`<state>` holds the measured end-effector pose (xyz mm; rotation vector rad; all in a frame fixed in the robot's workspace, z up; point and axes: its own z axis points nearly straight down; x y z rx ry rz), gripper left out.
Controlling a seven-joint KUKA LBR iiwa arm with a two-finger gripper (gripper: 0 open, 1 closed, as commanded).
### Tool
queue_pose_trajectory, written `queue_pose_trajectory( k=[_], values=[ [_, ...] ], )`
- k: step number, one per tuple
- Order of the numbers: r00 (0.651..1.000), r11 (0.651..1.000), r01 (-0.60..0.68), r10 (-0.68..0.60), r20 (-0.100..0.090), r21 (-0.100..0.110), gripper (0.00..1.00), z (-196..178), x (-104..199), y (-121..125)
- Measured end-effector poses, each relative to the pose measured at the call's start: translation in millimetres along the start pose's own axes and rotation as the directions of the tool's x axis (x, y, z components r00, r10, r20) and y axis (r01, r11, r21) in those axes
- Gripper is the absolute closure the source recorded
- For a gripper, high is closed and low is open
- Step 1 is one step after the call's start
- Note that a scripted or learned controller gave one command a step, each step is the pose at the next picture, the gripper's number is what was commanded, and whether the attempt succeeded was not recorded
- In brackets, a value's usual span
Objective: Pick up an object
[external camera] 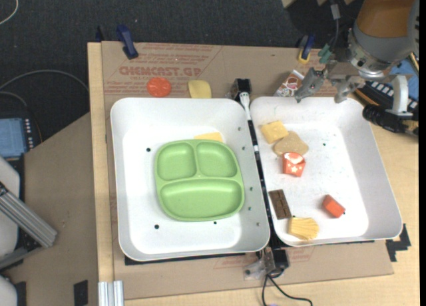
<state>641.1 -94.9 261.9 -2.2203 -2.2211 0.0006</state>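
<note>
A green tray (pixel 198 180) filled the left bin (pixel 126 165); the right bin (pixel 359 165) held food pieces. The hand (pixel 324 89), fingers spread, hung at upper right.

A dark carpeted floor (pixel 46 5) filled the far and left sides, with a thin white cable (pixel 8 2) looping at its far left edge. The counter (pixel 406 158), pale wood, showed along the right side and near edge. A brown cardboard sheet (pixel 166 65) printed with red lettering lay flat on it, held at its far edge by a blue clamp (pixel 126 42) near the left corner and another blue clamp (pixel 305 48) further right. An aluminium rail (pixel 26 221) slanted across the near left corner. Light fell evenly, with soft shadows.
</note>
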Motion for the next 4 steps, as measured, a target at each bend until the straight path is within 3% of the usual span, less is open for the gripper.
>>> queue_pose_trajectory(
  k=[1,2,3,4],
  values=[
    [1.000,1.000,-0.005,0.005,-0.001,0.014,0.00,111,-32,-54],
    [1.000,1.000,0.002,-0.002,-0.002,0.006,0.00,181,6,-67],
    [1.000,1.000,-0.002,0.002,0.001,-0.003,1.00,167,3,-65],
    [1.000,1.000,0.011,-0.011,-0.004,-0.014,1.00,71,99,-36]
  ],
)
